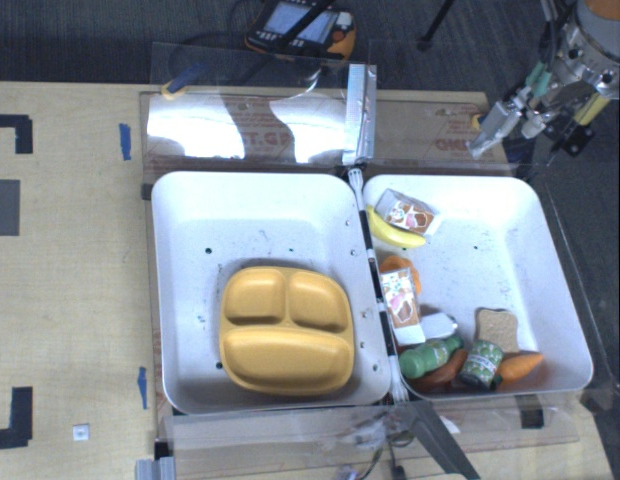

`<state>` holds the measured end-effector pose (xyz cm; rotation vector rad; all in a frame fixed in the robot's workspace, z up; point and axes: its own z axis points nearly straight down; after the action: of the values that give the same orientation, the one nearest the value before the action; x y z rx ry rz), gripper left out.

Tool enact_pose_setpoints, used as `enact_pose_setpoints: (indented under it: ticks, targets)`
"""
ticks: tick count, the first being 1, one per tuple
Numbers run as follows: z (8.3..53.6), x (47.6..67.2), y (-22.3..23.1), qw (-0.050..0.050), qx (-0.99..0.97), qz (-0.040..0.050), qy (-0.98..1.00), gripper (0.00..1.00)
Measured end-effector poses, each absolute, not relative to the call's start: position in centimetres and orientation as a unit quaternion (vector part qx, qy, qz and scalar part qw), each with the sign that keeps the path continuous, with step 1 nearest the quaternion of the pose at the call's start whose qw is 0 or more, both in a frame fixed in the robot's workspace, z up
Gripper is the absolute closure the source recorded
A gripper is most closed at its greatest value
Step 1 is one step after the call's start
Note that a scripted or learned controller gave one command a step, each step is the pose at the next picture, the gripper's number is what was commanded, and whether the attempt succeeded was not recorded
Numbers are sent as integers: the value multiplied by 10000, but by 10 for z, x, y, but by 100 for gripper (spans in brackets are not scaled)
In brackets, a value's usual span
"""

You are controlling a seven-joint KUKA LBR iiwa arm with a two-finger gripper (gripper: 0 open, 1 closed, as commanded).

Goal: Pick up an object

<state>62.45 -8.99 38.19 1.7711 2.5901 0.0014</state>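
In the left bin (180,218), toward its near edge: a yellow divided tray (286,330). In the right bin (510,228), along the left wall and near edge: banana (395,234), snack packets (400,298), green bottle (427,357), can (481,364), bread slice (497,328), carrot (520,366). Beyond the table's far right corner, off the bins: tool (535,103), nothing visibly gripped, fingers' spread impossible to tell.

Small food items (445,343), a banana (395,232) among them, lie clustered in the right bin (520,218).

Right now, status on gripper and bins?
Gripper above right bin's far corner, nothing visibly held. Banana untouched against divider. Yellow tray in left bin.
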Motion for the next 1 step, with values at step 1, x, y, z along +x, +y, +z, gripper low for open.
enact_pose_setpoints:
  ticks: [1]
  targets:
    - [248, 633, -34, 11, 5116, 5, 8592, 0]
